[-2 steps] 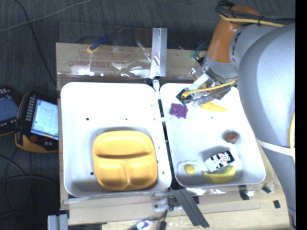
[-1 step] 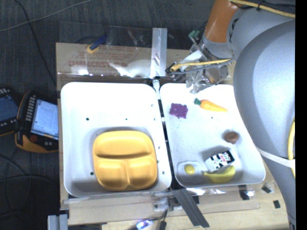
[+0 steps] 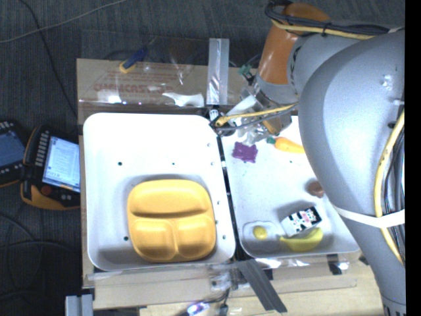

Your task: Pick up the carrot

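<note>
The big grey robot arm with its orange band was seen reaching in from the right, over the right white bin. The gripper was seen low at the far end of that bin, near the wall between the two bins. Whether it was wide or narrow could not be told, because it was too small and blurred.

The small orange carrot was found lying in the right bin, just beside the gripper and partly tucked under the arm. It was not seen to be held. A small purple bumpy toy was placed near it. At the near end, a yellow banana, a black-and-white spotted block and a little yellow round thing were seen close together.

A big yellow plastic tray was seen in the left white bin.
</note>
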You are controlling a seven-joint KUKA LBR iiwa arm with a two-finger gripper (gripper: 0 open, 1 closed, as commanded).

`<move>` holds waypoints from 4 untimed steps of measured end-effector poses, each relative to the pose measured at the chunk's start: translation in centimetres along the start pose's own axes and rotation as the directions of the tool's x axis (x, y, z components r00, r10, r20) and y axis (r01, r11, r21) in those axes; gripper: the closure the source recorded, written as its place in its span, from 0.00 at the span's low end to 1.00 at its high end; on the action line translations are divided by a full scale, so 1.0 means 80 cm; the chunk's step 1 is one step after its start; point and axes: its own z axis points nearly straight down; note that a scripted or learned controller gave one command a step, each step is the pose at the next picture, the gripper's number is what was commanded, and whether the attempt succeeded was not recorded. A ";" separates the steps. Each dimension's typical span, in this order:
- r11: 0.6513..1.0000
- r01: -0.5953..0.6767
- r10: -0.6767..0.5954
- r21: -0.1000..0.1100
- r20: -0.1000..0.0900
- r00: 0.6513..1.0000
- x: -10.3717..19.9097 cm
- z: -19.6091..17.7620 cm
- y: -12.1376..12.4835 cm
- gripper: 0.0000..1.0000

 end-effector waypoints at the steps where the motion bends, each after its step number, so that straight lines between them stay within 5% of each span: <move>1: 0.982 -0.190 0.190 0.002 -0.003 0.982 0.013 -0.069 -0.018 1.00; 2: 0.951 -0.309 0.309 0.001 -0.003 0.951 -0.015 -0.181 0.016 1.00; 3: 0.947 -0.322 0.322 -0.003 0.000 0.947 -0.045 -0.124 0.089 1.00; 4: 0.956 -0.295 0.295 -0.003 -0.001 0.956 -0.147 -0.153 0.182 1.00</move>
